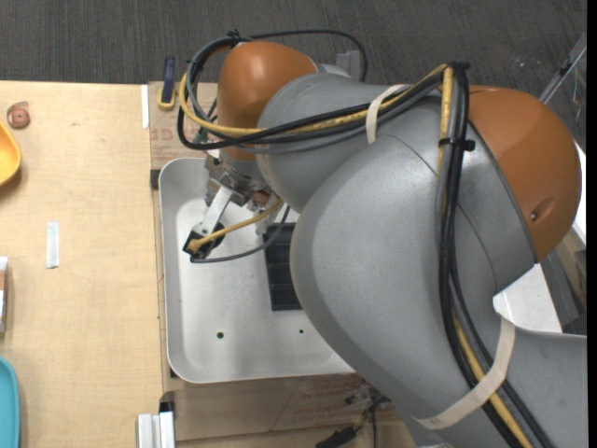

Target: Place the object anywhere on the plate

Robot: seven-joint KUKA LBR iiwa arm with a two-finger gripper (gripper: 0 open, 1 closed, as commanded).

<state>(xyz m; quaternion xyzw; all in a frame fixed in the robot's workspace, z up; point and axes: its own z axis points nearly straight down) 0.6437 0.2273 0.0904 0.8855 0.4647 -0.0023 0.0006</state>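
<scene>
The arm [410,250] covers most of the bin [191,343] at frame centre. The jaws [238,189] sit under the wrist; their opening cannot be told. A dark object [283,273] lies just right, below them.

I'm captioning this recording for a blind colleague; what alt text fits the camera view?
A large grey robot arm with orange joints reaches from the right over a shallow white bin, its wrist and cables hanging low above the bin floor. Left of the bin lies a light wooden bench top, with the edge of a yellow object at its far left.
</scene>
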